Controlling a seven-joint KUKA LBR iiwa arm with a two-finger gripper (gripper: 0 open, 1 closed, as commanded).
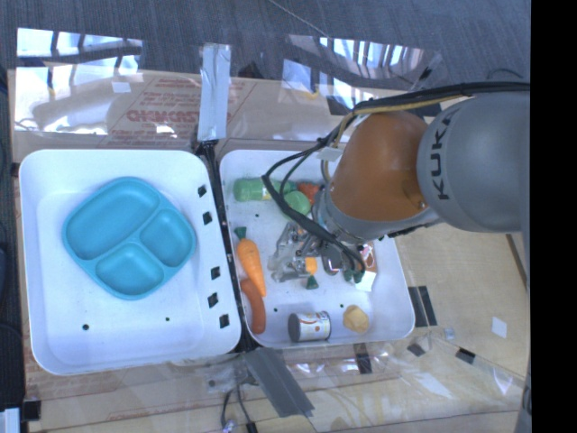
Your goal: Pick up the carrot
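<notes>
Two white bins sit side by side on a brown bench w/ shiny tape strips. Carrot [251, 265] lies in the right bin [397, 307], near its left wall, pointing up and down. Nothing holds it. Just below the carrot, touching its tip, is a red-orange sausage thing [255, 309]. Right of the carrot, a bit apart, hangs the gripper [295, 258]; can't tell if its fingers are spread or pinched. Small can [309, 327] and a little potato [356, 317] lie lower right of the carrot. Green veg [250, 189] sits above the carrot. Left bin [45, 323] holds a blue tray [129, 235], far left of the carrot.
</notes>
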